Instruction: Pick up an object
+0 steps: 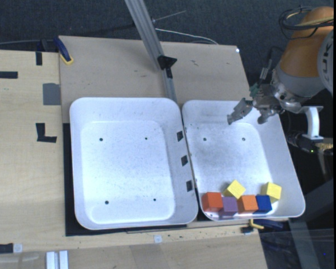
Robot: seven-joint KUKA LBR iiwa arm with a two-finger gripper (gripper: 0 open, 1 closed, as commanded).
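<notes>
We see a wooden bench [151,66] bearing two shallow white bins side by side, the left bin [123,161] with nothing to pick and the right bin [213,144] holding every candidate. A slanted metal rail [148,29] crosses the bench above them. From the right, the grey arm with its orange band [305,55] reaches in over the right bin's far corner, and its gripper [249,114] hangs there with the two fingers spread apart and nothing between them.

The blocks crowd the near edge of the right bin, well apart from the gripper: an orange-red block [213,200], a purple block [230,205], an orange block [247,203] and a blue block [263,203] touching in a row, with one yellow block [235,189] tilted just behind them and a second yellow block [273,191] beside the blue one.

We judge the pick not yet begun; this is the approach. The next move calls for travel toward the near edge, then a descent onto one block. The yellow ones, standing freer than the packed row, look the easier targets.
</notes>
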